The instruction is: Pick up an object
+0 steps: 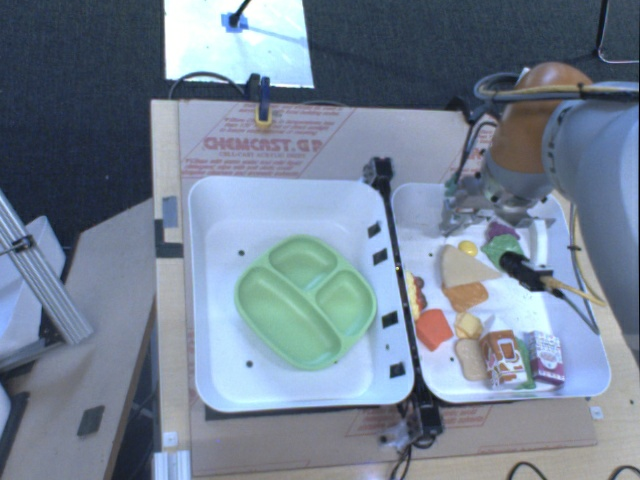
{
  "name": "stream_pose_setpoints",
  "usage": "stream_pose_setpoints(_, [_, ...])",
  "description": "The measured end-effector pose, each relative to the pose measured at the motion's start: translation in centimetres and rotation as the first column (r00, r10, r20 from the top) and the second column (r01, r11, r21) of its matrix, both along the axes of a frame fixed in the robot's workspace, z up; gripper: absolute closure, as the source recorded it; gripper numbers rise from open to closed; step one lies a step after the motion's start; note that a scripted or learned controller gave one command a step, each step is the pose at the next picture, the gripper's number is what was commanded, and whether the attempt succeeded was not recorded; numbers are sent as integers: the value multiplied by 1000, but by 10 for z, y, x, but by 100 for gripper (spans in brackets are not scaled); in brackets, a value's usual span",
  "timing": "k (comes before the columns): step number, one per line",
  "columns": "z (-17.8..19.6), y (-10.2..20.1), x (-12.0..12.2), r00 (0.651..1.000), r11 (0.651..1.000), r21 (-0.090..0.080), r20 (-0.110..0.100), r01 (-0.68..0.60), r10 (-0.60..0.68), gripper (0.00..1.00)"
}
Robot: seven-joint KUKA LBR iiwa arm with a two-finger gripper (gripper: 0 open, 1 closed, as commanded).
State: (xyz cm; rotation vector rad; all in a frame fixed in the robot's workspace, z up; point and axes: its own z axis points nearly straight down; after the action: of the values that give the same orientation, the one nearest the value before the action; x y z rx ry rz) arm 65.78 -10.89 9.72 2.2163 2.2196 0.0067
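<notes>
Nearest in the right bin (590, 373) lie snack packets (522, 356), a bread piece (470, 359) and an orange block (433, 328); farther back a cheese wedge (466, 265). Beyond it the gripper (462, 213) hangs low over the bin floor. The left bin (215, 268) holds a green plate (305, 301)

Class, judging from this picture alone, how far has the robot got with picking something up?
Done: the gripper has been brought low over the back of the right bin. In hand: nothing visibly held. Left: closing on a piece, such as the yellow wedge, and lifting it. The green tray sits in the left bin.
</notes>
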Motion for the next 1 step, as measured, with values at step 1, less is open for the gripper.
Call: stream_pose_setpoints(1, [62,7,0,1000,1000,0,1,-3,3,100])
